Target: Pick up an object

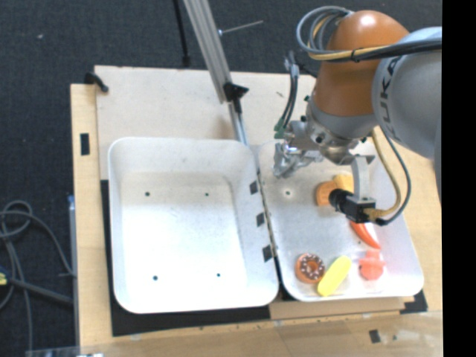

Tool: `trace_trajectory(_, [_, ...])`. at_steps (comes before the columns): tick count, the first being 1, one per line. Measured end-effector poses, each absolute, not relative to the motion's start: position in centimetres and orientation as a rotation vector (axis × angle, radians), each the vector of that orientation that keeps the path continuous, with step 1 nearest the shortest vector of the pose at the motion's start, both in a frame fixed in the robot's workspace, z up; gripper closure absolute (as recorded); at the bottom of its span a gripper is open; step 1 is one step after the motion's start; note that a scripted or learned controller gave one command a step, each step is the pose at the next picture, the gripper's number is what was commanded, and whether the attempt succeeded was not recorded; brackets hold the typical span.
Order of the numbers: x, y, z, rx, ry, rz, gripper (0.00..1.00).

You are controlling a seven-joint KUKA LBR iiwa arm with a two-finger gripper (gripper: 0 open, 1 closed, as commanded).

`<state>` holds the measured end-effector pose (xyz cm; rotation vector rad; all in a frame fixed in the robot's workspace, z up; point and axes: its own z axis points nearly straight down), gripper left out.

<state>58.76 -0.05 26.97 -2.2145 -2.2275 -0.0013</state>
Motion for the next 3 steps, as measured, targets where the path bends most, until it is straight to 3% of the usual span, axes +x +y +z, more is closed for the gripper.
trace_trajectory(2, [52.6,7.3,23.6,-2.213,-2.227,0.001,1.0])
trace_trajectory(3, [52.7,7.1,23.6,-2.224,-2.221,-0.003,0.0])
